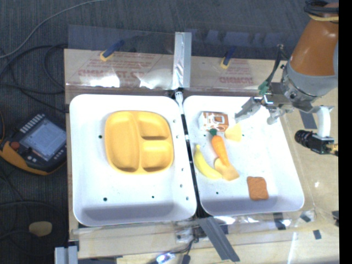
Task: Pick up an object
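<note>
The gripper (pixel 257 110) hung over the far right part of the right bin (pixel 286 175), fingers spread apart with nothing between them. The carrot (pixel 219 147) lay mid-bin by the banana (pixel 204 166); the yellow tray (pixel 138 141) sat in the left bin (pixel 88 164).

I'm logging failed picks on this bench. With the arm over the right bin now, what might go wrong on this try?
1. The carrot, banana and a pale piece lie touching in a cluster, so closing on one may push or drag its neighbours.
2. The gripper hovers near the right bin's far rim; coming down there, it might clip the rim or land off the cheese wedge nearby.
</note>
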Motion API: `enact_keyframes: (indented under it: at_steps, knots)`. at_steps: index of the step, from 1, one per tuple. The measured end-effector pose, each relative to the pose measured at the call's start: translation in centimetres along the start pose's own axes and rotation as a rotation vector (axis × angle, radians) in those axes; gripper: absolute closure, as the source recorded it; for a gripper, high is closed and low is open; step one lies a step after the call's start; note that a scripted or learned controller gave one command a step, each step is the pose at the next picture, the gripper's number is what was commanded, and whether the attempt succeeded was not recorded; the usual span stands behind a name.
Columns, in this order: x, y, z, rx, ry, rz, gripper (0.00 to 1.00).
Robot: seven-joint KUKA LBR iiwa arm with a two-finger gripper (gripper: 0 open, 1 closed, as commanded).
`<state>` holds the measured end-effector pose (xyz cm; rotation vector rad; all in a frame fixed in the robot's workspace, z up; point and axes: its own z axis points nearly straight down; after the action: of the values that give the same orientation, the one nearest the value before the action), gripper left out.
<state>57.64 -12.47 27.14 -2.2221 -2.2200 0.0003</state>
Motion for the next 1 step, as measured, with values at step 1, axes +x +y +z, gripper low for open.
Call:
enact_keyframes:
  at_steps: [1]
  knots:
    - [4.76, -0.37, 8.92, 0.001, 0.001, -0.061, 0.00]
